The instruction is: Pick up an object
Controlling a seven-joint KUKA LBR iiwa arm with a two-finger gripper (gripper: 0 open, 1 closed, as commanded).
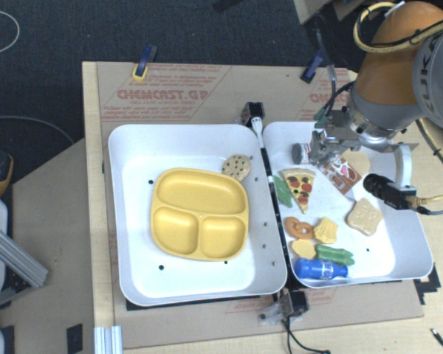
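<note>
Several toy food items lie in the right white plastic bin (410,253), below the two-finger gripper (323,150) in the camera view. The triangular pizza slice with red toppings (301,186) lies just beneath it, close but apart. A red-and-white flat packet (342,174) sits just beside the gripper, toward the arm. A tan toast slice (365,216) lies farther off. Gripper opening cannot be determined, nor whether anything is held.

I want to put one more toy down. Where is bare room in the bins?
Left bin: bare floor around the yellow tray, widest in front of it. Right bin: crowded along its left side; small patch between toast and front rim.
</note>
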